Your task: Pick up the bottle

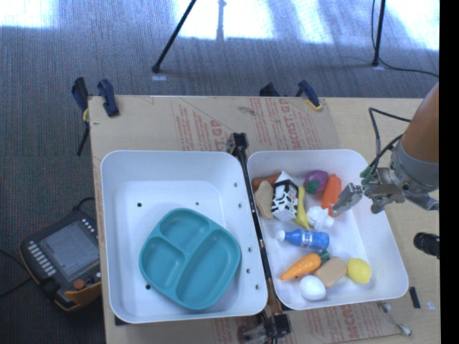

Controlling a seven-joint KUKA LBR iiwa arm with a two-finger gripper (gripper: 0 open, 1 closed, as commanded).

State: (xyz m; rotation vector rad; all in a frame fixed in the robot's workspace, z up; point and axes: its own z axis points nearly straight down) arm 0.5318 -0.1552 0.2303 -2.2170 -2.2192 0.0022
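Nearest the cam, at bottom edge, a black clamp (269,328) sits where the two bins meet. Bottle (304,238) – small, blue w/ white cap – lies on its side mid right bin (391,260), cap end pointing left. Touching its upper right end: a small white item (320,218). Just below it: orange carrot (302,265) lying diagonal, then white egg (312,287), tan bread-like piece (332,271) and yellow lemon (358,271) along the front wall. Above bottle: yellow banana-like strip (303,208), black & white cow-print carton (285,198), tan piece (263,199), purple item (315,181), orange-red piece (331,190).

Gripper (353,196) hovers over right side of right bin, up & right of bottle, apart from it, nothing in its grasp. Can't tell how wide the claw is. Grey arm w/ orange band comes in from right.

Left bin (118,185) holds a teal divided plate (190,259). Pendant (63,260) lies on floor at left.
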